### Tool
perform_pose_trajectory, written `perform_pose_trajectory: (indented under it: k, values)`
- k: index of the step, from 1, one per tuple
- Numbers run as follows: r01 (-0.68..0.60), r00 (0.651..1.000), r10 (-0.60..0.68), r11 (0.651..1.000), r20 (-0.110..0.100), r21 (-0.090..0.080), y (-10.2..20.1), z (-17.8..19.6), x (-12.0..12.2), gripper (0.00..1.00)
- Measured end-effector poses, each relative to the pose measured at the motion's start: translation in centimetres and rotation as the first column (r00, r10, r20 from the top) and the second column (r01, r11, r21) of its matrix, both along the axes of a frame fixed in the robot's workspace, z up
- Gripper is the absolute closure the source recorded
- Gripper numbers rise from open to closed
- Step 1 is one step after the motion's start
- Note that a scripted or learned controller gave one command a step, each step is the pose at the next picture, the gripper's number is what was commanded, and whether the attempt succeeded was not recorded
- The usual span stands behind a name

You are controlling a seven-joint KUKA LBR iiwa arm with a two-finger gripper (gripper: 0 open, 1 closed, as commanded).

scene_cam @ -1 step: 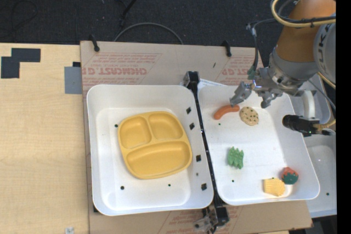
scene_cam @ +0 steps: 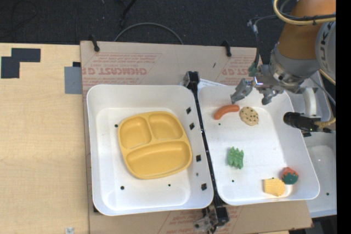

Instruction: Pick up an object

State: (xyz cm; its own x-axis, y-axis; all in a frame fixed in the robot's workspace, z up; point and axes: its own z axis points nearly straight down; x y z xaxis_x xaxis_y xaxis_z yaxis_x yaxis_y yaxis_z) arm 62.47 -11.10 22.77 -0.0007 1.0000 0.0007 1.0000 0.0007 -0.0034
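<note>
The sausage (scene_cam: 226, 112) lies in the right bin (scene_cam: 307, 172), near its 11 o'clock corner, long axis running from 8 toward 2 o'clock. The end effector (scene_cam: 254, 92) hangs just above it, at the sausage's 2 o'clock, fingers spread wide and holding nothing. A cookie (scene_cam: 249, 115) sits just beside the sausage at 3 o'clock, almost under the fingers. A green piece (scene_cam: 236, 157) lies mid-bin toward 6 o'clock; a yellow block (scene_cam: 274, 187) and a red-green piece (scene_cam: 290, 176) crowd the 5 o'clock corner. The left bin (scene_cam: 101, 145) holds a yellow tray (scene_cam: 154, 144).
</note>
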Motion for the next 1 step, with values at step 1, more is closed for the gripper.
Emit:
perform_pose_trajectory:
  k: [1]
  values:
    - [0.001, 1.0, -0.001, 1.0, -0.006, 0.001, -0.11, -6.23, -0.79, 0.0]
